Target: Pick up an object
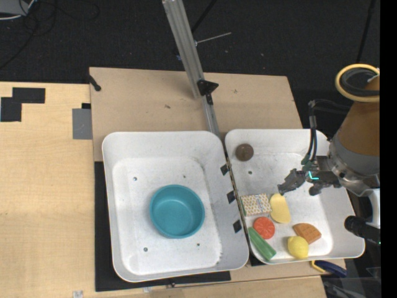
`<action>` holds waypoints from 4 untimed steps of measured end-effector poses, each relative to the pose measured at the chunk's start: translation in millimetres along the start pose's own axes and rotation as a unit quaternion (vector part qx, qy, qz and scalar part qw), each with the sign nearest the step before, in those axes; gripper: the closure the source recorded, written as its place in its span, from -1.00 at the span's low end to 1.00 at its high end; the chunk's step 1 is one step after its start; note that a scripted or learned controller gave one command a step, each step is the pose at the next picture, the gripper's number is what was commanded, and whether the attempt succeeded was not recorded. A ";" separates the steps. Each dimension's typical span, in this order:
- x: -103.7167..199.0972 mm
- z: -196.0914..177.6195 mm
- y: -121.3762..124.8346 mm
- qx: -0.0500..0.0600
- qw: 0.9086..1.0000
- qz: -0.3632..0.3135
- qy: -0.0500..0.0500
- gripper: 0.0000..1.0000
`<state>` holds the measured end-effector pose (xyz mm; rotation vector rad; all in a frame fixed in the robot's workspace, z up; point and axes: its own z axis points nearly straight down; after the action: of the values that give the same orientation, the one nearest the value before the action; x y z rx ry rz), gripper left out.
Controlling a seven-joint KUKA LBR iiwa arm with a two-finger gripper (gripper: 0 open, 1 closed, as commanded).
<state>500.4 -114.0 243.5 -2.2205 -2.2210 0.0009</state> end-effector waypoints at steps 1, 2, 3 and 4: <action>0.0 0.1 0.0 0.000 1.000 0.000 0.000 -1.00; -2.2 43.0 1.8 0.002 1.000 0.000 0.000 -1.00; -7.0 100.5 7.7 0.002 1.000 0.000 0.000 -1.00; -6.6 149.0 9.2 -0.003 1.000 0.000 0.000 -1.00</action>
<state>509.4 -120.6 94.5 -2.2226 -2.2243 -0.0043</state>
